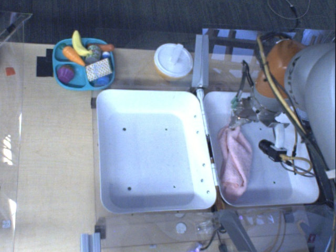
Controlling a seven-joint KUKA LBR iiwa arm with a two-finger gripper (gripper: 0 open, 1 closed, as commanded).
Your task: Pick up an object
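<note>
Pink cloth lies in right bin; claw at its top end.

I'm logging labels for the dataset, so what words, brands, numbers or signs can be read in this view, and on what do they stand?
None can be read.
The patterned card in the blue tray bears marks too small to read.
The white lidded cup, pink cloth and two white bins show no print.

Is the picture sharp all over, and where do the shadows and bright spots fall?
In the camera view, the left bin is sharp, with soft shadow along its near wall; the pink cloth in the right bin looks slightly soft; the arm, close to the lens, is blurred and pale; faint glare streaks the bench at left.
</note>
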